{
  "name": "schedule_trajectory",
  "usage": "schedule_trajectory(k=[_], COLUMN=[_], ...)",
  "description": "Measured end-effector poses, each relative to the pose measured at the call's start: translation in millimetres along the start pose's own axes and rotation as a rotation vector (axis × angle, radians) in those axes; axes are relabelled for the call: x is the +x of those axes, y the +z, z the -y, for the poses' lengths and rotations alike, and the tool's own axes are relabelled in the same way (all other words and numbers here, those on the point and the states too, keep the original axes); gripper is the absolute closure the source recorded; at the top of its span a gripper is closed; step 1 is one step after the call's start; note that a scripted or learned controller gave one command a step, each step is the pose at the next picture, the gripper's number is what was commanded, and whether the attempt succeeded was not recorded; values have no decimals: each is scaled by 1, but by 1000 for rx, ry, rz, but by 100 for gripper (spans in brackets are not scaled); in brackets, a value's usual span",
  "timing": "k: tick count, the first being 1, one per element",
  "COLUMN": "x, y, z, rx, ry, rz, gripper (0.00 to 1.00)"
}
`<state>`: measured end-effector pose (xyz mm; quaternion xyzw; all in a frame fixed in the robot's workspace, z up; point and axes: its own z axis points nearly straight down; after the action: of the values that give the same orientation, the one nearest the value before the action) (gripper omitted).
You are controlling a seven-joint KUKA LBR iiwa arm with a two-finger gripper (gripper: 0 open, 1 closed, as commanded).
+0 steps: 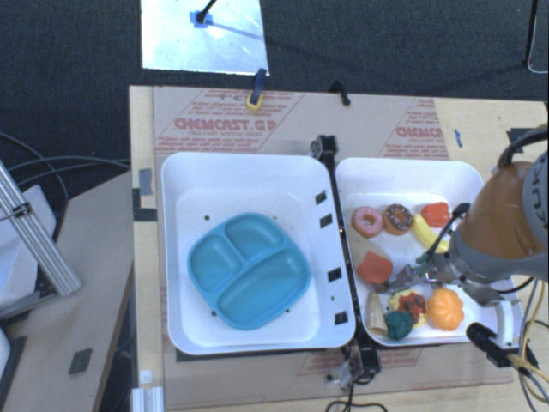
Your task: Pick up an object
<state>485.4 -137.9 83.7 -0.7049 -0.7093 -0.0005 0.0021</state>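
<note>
The right bin [403, 168] holds several toy foods: a pink donut [367, 221], a brown donut [397, 218], a red piece [436, 214], a yellow banana [426, 233], a red block [375, 267], an orange fruit [445, 309], a teal lump [398, 324] and a small red and yellow piece [412, 302]. My gripper [405, 277] is low in this bin, just right of the red block and above the small red and yellow piece. The arm [506, 221] hides the bin's right part.
The left bin [249, 163] holds a blue divided plate [249, 269]. A black divider with clips [339, 230] runs between the bins. Cardboard [223, 118] lies under both. A silver sheet [204, 24] sits at the back, and a metal frame [34, 239] stands at the left.
</note>
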Motion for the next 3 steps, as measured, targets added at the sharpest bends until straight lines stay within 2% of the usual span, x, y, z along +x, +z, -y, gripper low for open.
schedule_trajectory(k=[1, 2, 3], x=[53, 54, 54], y=[-12, 0, -11], z=[-2, -2, -3], rx=[-3, -5, -8], ry=[-1, 5, 5], rz=[1, 5, 5], gripper=[0, 0, 100])
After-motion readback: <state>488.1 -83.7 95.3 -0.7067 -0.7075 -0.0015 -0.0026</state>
